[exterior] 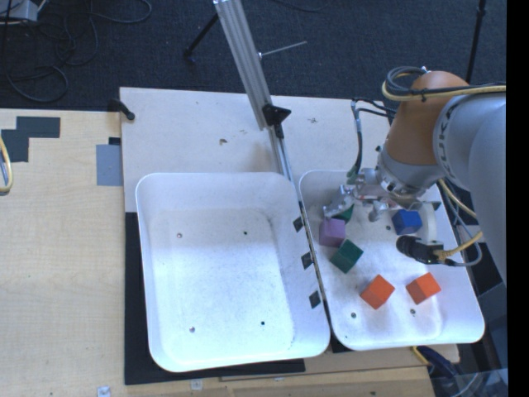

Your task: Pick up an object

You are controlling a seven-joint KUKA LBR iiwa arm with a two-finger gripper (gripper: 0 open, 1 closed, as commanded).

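Observation:
My gripper (354, 212) hangs low over the back of the right bin (463, 325), its fingers spread open with nothing clearly between them. A purple block (332, 231) lies just below the left fingertip (331, 211), and a dark green block (347, 255) sits in front of that. To the gripper's right, a blue block (407, 220) rests partly under the wrist. Two orange blocks (378, 291) (423, 288) lie toward the bin's front. A small dark green patch shows beside the left finger; I cannot tell what it is.
The left bin (153, 222) stands beside the right one, with a ridge with black clips (304, 259) between them. A slanted aluminium post (248, 64) rises behind the bins. A black cable loop (426, 251) hangs off the wrist over the right bin.

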